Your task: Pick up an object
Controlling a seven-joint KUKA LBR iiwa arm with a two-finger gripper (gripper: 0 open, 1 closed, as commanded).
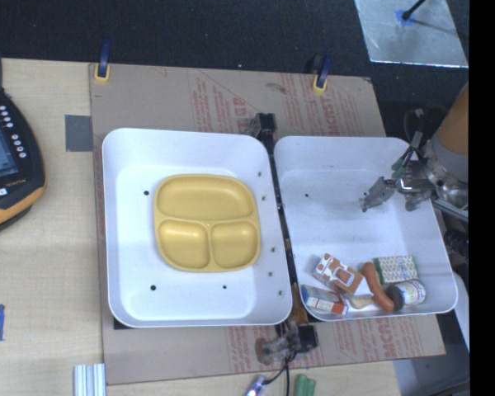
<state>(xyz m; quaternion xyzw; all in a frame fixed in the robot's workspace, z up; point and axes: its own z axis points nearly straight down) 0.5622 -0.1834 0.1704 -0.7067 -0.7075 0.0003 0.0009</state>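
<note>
My jaws [393,193] hang apart and bare over the right bin [313,151], well short of the clutter [365,283] heaped in its near corner.

The arm [455,130] comes in from the right edge of the camera view, only its last part in sight, with a patch of orange band at the edge. Its wrist [433,184] lies low and points leftward. The hand [393,197] sits at the wrist's left end, its two dark fingers [377,195] spread apart and angled down to the left, with nothing between them.
</note>
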